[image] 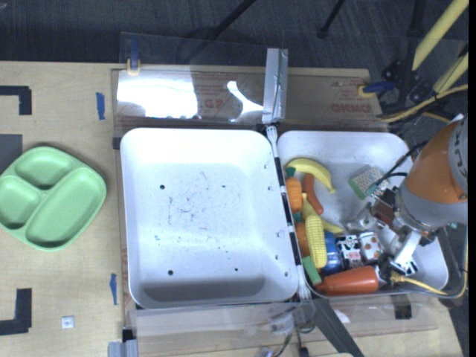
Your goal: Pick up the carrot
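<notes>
We see the long orange plastic carrot point(351, 280) lying along the near wall of the right shallow white bin point(349, 143), the claw point(392, 268) just beside its thick end, grip unclear.

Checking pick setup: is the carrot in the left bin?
No, the carrot lies along the near wall of the right bin, by the gripper.

The grey KUKA arm with its orange band point(440, 171) reaches in from the right edge, its wrist angled down and to the left. The two-finger gripper point(388, 268) sits low at the arm's end, its white finger point(405, 253) slanting down toward the lower left.
</notes>
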